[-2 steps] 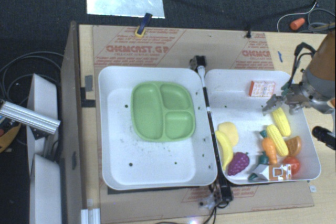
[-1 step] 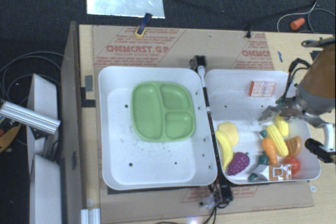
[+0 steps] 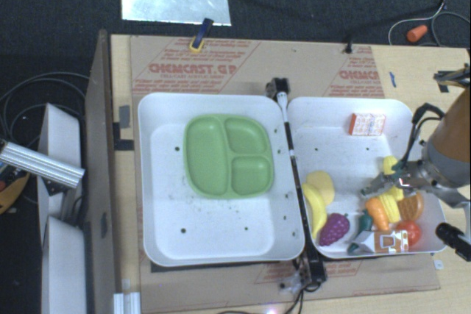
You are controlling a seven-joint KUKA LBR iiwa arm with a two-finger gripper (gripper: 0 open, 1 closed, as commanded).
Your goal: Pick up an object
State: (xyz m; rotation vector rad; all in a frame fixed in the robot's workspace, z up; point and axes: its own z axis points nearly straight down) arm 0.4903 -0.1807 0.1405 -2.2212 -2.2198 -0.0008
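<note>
Gripper (image 3: 388,184) above carrot (image 3: 377,213) — lengthwise up-down

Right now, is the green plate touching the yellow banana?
Apart. The camera view shows the green plate in the left bin, the yellow banana in the right, divider between.

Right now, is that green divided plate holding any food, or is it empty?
Empty. The green plate lies flat in the left bin with all three compartments bare; the toy foods sit in the right bin.

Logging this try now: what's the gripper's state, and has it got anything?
Gripper: down among the toy food in the right bin, above the orange carrot; open or shut cannot be told, no grasp visible.
</note>
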